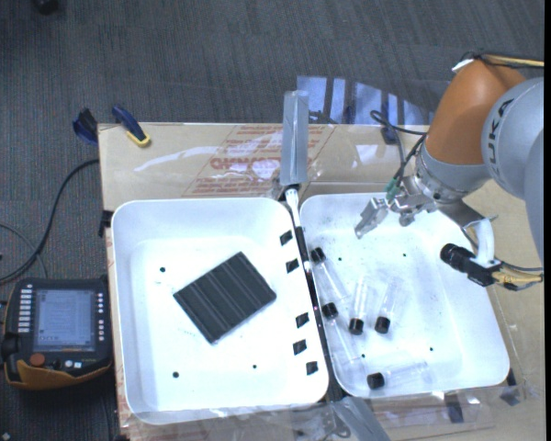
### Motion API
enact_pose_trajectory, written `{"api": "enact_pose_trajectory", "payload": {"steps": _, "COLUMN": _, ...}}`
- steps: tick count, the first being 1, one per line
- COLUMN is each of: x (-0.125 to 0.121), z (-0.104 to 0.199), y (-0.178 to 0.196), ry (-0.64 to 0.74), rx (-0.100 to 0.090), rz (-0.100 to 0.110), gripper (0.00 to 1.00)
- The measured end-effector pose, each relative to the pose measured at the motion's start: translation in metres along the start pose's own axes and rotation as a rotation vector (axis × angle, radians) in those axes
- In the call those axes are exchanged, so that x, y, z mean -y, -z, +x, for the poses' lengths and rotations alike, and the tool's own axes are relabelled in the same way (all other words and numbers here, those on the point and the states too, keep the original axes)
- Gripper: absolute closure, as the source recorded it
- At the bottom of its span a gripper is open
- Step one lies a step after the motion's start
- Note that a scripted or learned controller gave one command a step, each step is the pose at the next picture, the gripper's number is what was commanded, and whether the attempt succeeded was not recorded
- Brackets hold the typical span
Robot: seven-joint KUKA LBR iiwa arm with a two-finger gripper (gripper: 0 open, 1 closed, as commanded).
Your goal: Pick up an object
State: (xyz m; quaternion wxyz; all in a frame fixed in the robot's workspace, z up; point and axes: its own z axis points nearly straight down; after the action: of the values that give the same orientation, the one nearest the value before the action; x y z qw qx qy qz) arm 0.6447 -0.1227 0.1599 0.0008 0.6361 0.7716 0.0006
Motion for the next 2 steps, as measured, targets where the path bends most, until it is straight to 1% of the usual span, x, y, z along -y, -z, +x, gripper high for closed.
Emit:
{"api": "enact_pose_trajectory", "payload": {"steps": 1, "x": -0.003, "z": 0.014, "y": 0.072, "ry": 0.034, "rx": 0.000, "rz": 0.000, "gripper": 0.00}}
{"api": "enact_pose_trajectory", "payload": {"steps": 2, "x": 0.038, "z": 0.033, "y": -0.061, "ry": 0.071, "rx": 0.002, "rz": 0.004, "gripper": 0.00}}
